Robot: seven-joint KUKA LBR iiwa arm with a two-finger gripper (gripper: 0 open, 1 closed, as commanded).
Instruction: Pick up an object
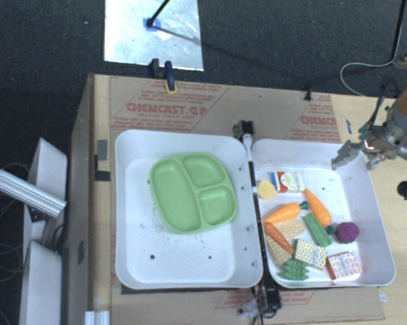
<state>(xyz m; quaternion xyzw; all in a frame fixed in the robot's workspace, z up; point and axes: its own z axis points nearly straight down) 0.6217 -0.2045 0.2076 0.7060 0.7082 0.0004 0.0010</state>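
The right bin (363, 199) holds several toy foods: a small white carton (287, 181), a yellow round piece (266, 189), two orange carrots (283, 212) (318, 205), a green pickle (316, 230), a purple plum (347, 231), a cracker (289, 229), a patterned box (310, 253), a red-edged box (344, 265) and a green leafy piece (294, 269). My gripper (357, 156) hangs at the bin's far right corner, above the rim, with its two fingers spread and nothing between them. It is well apart from the toys.
The left bin (135, 256) carries a green divided plate (193, 191). A black clip (245, 130) sits where the two bins meet at the back. Cardboard (192, 107) lies under both bins.
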